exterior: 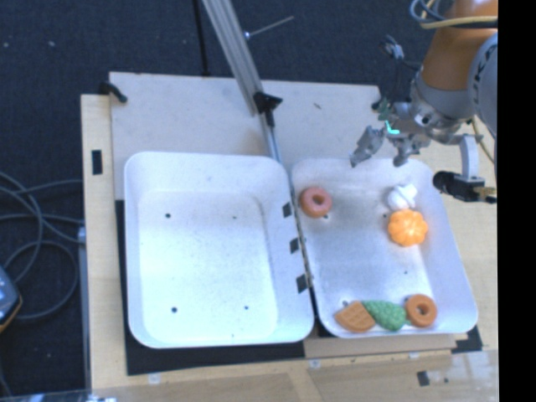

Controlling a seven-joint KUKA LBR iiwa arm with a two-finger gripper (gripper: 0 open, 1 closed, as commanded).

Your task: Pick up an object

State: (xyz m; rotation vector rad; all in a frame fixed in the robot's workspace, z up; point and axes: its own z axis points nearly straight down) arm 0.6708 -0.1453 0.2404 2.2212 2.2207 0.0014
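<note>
Orange ball point(407, 227) lies in right bin point(352, 258), white object point(403, 196) touching its far side. Hand point(382, 150) open, empty, above bin's far rim. Step: approach. Next: descend over one object, close.

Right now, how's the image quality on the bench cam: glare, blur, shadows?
Camera view: the white bins are bright but not blown out, specks on their floors still readable; the gripper looks soft, fingers hard to resolve; the small white object nearly blends into the right bin; shadows are faint, just under the orange ball and pink donut.
</note>
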